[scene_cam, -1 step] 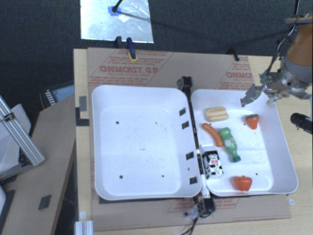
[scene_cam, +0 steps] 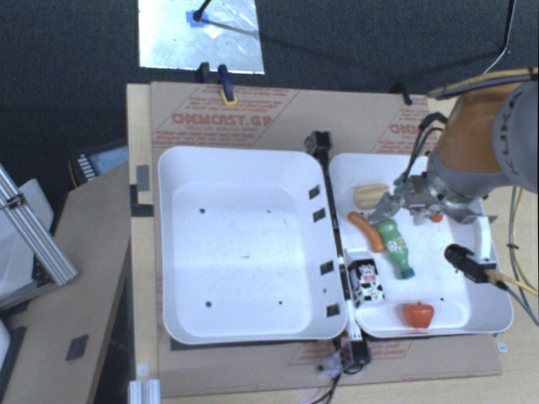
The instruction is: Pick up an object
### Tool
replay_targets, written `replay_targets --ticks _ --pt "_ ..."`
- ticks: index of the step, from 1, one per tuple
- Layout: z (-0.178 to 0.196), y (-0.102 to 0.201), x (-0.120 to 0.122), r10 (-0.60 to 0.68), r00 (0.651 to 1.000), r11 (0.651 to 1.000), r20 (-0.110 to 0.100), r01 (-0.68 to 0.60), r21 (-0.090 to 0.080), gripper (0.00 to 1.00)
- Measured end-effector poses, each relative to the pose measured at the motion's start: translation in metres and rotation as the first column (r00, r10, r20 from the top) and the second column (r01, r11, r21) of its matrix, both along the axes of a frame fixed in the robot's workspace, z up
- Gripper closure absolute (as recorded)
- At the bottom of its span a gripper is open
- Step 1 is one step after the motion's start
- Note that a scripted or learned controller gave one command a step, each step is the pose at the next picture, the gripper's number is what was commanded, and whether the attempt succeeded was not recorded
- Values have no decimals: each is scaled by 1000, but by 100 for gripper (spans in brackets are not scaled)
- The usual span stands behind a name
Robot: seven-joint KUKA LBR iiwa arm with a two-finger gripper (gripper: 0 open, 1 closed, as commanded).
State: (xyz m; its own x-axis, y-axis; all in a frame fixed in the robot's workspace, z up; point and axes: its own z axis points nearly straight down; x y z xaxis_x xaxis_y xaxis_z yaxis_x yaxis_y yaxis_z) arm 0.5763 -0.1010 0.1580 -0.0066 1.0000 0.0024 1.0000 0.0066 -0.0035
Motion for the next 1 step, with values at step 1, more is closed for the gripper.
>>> replay_targets --ticks 1 --pt "-76 -3 1 -5 1000 1000 3 5 -2 0"
